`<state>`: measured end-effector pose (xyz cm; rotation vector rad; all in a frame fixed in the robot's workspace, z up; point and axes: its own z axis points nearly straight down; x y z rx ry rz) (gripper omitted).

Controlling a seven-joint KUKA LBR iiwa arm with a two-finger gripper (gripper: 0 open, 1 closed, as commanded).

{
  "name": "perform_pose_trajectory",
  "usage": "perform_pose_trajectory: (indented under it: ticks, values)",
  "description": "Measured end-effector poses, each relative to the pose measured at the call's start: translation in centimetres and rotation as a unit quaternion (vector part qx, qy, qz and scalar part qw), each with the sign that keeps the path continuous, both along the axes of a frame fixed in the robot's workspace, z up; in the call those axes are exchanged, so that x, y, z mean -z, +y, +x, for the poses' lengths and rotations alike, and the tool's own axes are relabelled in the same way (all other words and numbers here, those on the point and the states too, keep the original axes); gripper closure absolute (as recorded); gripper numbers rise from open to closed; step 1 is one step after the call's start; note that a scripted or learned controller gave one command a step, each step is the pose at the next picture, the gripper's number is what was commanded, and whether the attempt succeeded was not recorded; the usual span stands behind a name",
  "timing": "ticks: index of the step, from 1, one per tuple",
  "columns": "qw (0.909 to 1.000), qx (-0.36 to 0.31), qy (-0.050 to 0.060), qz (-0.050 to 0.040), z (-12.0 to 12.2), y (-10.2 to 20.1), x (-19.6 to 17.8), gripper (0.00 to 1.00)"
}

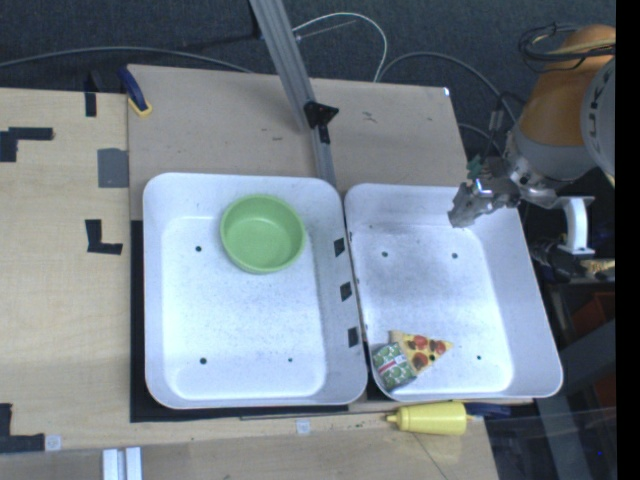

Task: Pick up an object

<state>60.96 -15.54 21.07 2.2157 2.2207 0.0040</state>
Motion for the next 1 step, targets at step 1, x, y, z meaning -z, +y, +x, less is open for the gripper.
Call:
perform_pose_trajectory:
  ticks: [1]
  values:
    - [1.0, 0.0, 0.001, 0.0004, 0.1, 0.04, -3.93, 1.0]
